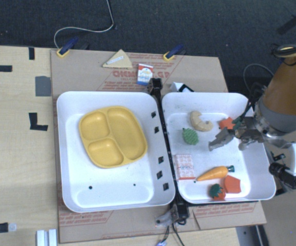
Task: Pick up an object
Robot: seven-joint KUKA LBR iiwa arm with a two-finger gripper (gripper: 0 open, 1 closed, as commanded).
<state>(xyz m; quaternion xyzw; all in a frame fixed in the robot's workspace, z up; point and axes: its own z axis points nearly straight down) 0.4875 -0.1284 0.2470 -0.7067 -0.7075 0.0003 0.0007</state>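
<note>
My gripper hovers over the middle right of the right bin. Its fingers are spread open with nothing between them. Left of it lie a beige curved piece and a small green knobbly item. A small orange-red piece sits just above the left finger. Toward the bin's front lie a toy carrot, a red block and a small green-and-red item. A pink printed card lies flat near the bin's left wall.
The left bin holds a yellow divided plate. Behind the bins on the cardboard stand a small red-and-white box and a tan wedge. A cable loops at the back.
</note>
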